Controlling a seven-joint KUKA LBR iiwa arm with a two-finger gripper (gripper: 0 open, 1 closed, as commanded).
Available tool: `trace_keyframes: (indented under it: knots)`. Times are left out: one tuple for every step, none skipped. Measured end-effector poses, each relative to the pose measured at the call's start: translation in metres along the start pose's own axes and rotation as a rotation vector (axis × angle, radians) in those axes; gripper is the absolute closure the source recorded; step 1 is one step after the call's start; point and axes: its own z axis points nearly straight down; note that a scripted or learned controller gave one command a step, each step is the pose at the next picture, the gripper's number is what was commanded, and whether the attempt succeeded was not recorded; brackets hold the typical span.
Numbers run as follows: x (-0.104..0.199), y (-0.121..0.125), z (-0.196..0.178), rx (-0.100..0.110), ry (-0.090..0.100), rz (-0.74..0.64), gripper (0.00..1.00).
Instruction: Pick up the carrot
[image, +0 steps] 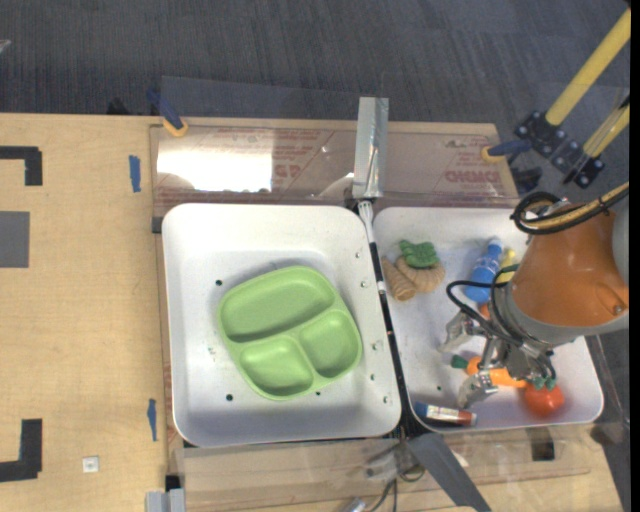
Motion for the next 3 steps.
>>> trace_keyframes:
  knots:
    - [-0.001, 0.001, 0.006, 0.0, -0.008, -0.114, 0.0]
    - [-0.001, -0.021, 0.007, -0.001, -0.006, -0.319, 0.0]
    - [-0.006, -0.022, 0.007, 0.004, -0.009, -0.512, 0.0]
